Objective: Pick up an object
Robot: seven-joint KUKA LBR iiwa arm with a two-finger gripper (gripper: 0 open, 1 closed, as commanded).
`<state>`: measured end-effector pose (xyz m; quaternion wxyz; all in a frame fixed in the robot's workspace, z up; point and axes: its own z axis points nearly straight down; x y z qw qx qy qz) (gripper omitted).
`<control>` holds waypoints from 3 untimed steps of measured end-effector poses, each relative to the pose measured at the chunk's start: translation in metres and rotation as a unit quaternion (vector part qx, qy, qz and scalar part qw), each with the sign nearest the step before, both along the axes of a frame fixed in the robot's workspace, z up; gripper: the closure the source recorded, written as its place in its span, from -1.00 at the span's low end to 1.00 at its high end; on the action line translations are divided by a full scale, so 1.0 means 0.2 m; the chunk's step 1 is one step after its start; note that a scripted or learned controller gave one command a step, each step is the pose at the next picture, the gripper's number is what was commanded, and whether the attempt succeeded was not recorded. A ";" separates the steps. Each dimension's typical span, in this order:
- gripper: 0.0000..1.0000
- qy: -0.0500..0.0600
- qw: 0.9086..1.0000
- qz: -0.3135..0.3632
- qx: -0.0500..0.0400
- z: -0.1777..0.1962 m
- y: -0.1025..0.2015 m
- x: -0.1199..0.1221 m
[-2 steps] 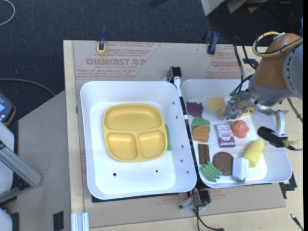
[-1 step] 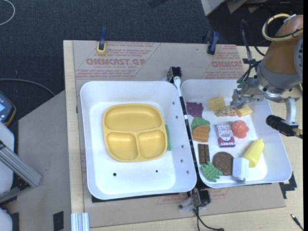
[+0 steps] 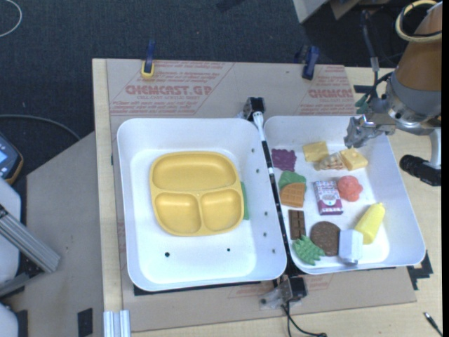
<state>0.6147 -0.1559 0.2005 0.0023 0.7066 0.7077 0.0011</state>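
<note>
My gripper hangs over the far side of the right bin, just above a yellow cheese wedge and a pale cracker piece. Nothing shows between the fingers. In that bin also lie a second yellow wedge, a purple grape bunch, a red tomato-like piece, a red snack packet, a yellow banana-shaped item, a round brown patty, a chocolate bar, a green leafy piece and a white block.
The left bin holds a yellow three-compartment tray with a green piece at its right edge. A black bar runs between the bins. Two clamps grip the cardboard's far edge.
</note>
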 end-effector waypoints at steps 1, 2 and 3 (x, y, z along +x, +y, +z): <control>1.00 0.000 1.000 0.000 0.000 0.13 0.00 0.00; 1.00 0.005 1.000 0.000 0.002 0.08 0.15 -0.18; 1.00 0.004 1.000 0.001 0.002 0.12 0.36 -0.33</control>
